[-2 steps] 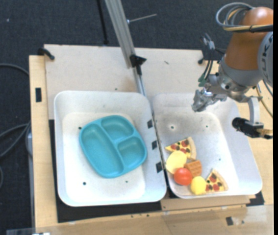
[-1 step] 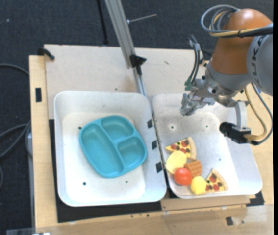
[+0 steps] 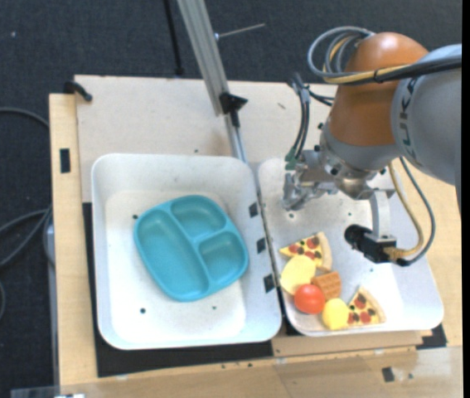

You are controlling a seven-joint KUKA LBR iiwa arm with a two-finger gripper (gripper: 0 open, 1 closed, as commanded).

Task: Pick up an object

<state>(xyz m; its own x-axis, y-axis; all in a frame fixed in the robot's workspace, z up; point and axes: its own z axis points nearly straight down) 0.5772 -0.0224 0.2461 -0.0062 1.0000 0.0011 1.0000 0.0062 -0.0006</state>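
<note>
My gripper point(image 3: 294, 196) hangs over the far left part of the right bin point(image 3: 421, 293), above bare bin floor. Nothing shows between its fingers. In front of it lies a pile of toy food: a pizza slice point(image 3: 309, 247), a yellow piece point(image 3: 297, 272), a red tomato point(image 3: 308, 298), a brown waffle-like piece point(image 3: 329, 283), a yellow lemon point(image 3: 335, 313) and a second pizza slice point(image 3: 365, 307). The nearest pizza slice is a short way in front of the gripper, apart from it.
The left bin point(image 3: 114, 181) holds a turquoise divided plate point(image 3: 191, 246). A slanted metal pole point(image 3: 210, 56) stands behind the bins. A black part of the arm with cables point(image 3: 373, 245) hangs over the right bin's middle.
</note>
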